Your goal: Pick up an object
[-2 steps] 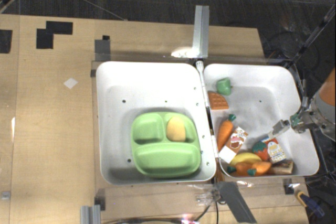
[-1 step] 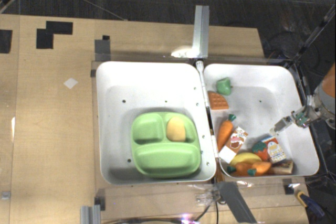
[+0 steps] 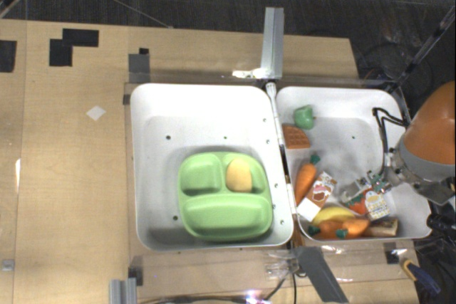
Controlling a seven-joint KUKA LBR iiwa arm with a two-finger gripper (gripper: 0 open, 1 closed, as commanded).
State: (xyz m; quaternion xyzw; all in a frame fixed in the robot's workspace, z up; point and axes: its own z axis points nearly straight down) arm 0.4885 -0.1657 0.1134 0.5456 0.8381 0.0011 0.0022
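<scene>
Over the right white bin (image 3: 356, 107), the tool (image 3: 367, 185), grip state unclear, nears a small plastic orange carrot (image 3: 305, 181); likely light, rigid, slippery, best pinched mid-body.

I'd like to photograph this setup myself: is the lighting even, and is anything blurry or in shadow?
Camera view: soft even light on the white bins, a faint shadow below the green tray; the arm's orange band looks blurred, and the toy pile is slightly soft.

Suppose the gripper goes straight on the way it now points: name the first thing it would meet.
The gripper points down and left into the right bin. It would most likely meet the cluster there first, probably the yellow banana, though depth is hard to judge from above.
</scene>
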